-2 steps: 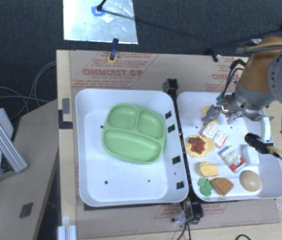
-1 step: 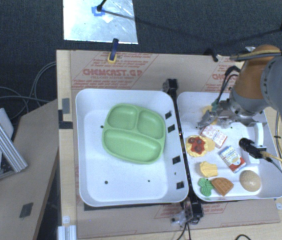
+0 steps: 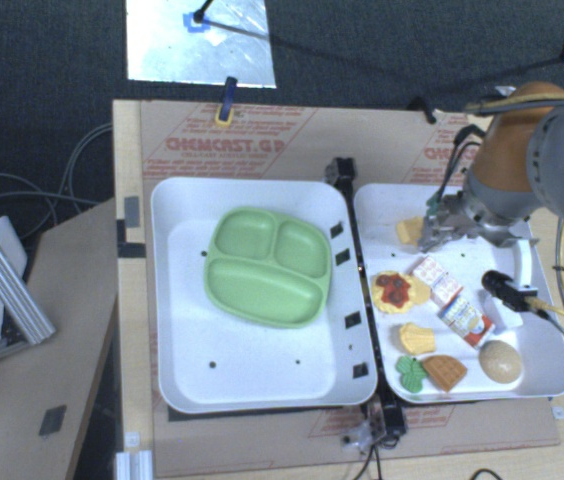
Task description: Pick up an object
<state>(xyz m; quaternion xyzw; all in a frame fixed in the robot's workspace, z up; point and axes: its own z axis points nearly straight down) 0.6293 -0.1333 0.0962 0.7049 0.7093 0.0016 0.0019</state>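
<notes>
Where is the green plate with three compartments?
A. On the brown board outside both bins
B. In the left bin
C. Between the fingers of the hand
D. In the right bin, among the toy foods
B: the green plate lies flat inside the left bin, apart from the toy foods in the right bin.

This is a robotics lab or test cell rather than a home — a grey KUKA arm (image 3: pixel 552 158) with an orange band reaches over a bench (image 3: pixel 262 133) covered in printed brown board, which bears two shallow white bins (image 3: pixel 187 368) set side by side. Loose cables (image 3: pixel 82 153) trail across dark carpet (image 3: pixel 32 58), and an aluminium framing rail (image 3: pixel 2 278) stands at the left. The bins hold toy food (image 3: pixel 432 368) and a green divided plate (image 3: pixel 267 266) — stand-ins, not real kitchenware.
</notes>
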